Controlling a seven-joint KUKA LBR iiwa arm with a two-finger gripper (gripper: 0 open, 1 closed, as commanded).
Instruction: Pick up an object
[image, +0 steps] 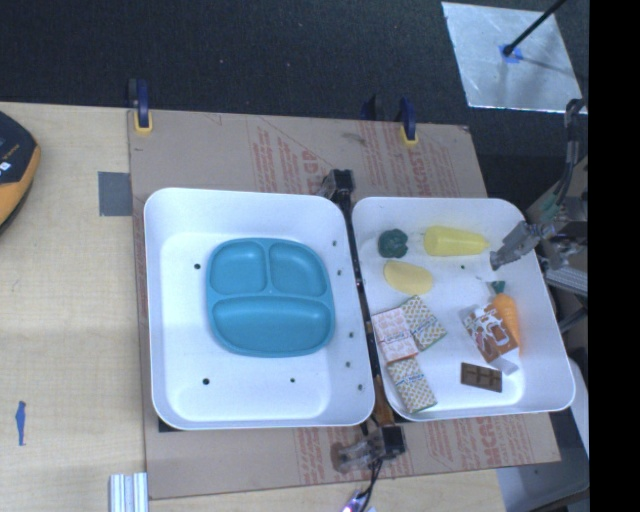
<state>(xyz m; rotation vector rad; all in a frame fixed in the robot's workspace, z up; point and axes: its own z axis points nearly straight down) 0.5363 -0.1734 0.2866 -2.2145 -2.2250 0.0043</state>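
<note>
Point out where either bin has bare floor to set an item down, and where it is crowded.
Left bin: a bare floor strip borders the blue divided plate on every side, widest on the left and along the near wall. Right bin: crowded; small gaps lie between the chocolate bar and the wrapped packets, and beside the carrot. The gripper sits at its far right edge.

Bright, even overhead light; the white bins (250, 410) glare slightly and cast soft shadows on the counter (70, 330) (fine detail is soft, the small items mildly blurred).
</note>
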